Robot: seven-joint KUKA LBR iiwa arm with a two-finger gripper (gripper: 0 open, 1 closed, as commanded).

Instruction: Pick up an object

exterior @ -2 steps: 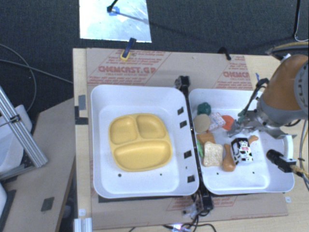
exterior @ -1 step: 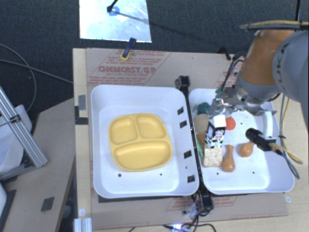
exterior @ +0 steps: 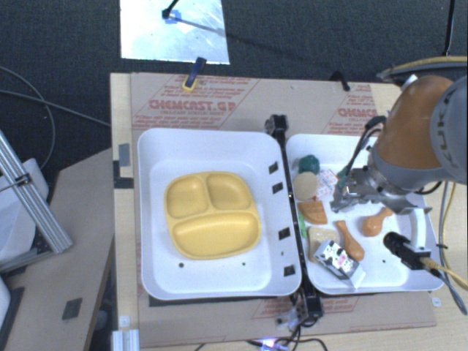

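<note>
The right bin (exterior: 387,275) holds several small items: a dark green piece (exterior: 308,164), a cream round piece (exterior: 305,186), an orange wedge (exterior: 314,212), a tan slice (exterior: 319,235), an orange drumstick shape (exterior: 349,240), another orange drumstick (exterior: 376,221) and a black-and-white patterned box (exterior: 337,258). My gripper (exterior: 342,198) hangs low over the bin's middle, just right of the orange wedge and beside a pink-and-white item (exterior: 327,179). Nothing shows between its fingers.
The left bin (exterior: 153,196) holds a yellow divided tray (exterior: 212,214). A black hinge strip (exterior: 287,196) runs between the two bins. The arm's orange band (exterior: 413,123) covers the right bin's far right corner. Cardboard (exterior: 219,101) lies under both bins.
</note>
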